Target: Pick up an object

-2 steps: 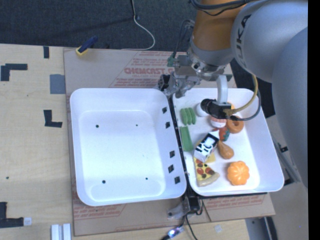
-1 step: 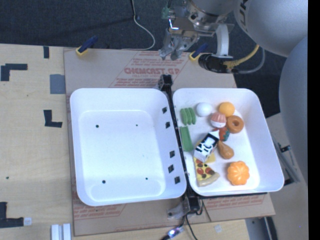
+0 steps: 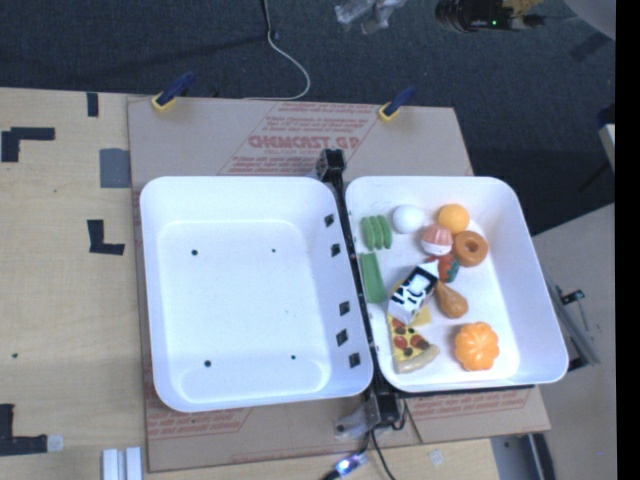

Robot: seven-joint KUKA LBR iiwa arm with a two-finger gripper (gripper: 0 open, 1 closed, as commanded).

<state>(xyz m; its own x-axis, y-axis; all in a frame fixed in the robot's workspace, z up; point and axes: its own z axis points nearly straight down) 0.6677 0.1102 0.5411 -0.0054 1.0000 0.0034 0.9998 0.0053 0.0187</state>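
the right bin [image 3: 530, 268] carries all the toys, bunched toward its left and middle. hard against its left wall lie two green pieces, end to end: a ribbed green pod [image 3: 376, 232] above and a flatter green strip [image 3: 373, 277] below, both with their long axes running up and down the view, parallel to the wall. a white ball [image 3: 407, 218] sits just beside the pod, an orange ball [image 3: 453, 217] near it to the right. under them a pink-and-white round toy [image 3: 436, 239] touches a brown doughnut [image 3: 470, 249]. a black-and-white carton [image 3: 413, 292] lies tilted on a diagonal, upper end toward the right. a brown drumstick-shaped piece [image 3: 451, 299] sits beside it, slanting down to the right. a pizza slice [image 3: 411, 349] rests at the lower edge, its point toward the upper left, and an orange pumpkin [image 3: 476, 346] sits to its right. the left bin [image 3: 240, 288] lies alongside, both on brown cardboard [image 3: 300, 143] over the tabletop [image 3: 60, 268]. up at the top edge the gripper [image 3: 372, 3] is a pale blur, high above the bins and well apart from every toy; whether the jaws are open or closed cannot be told.
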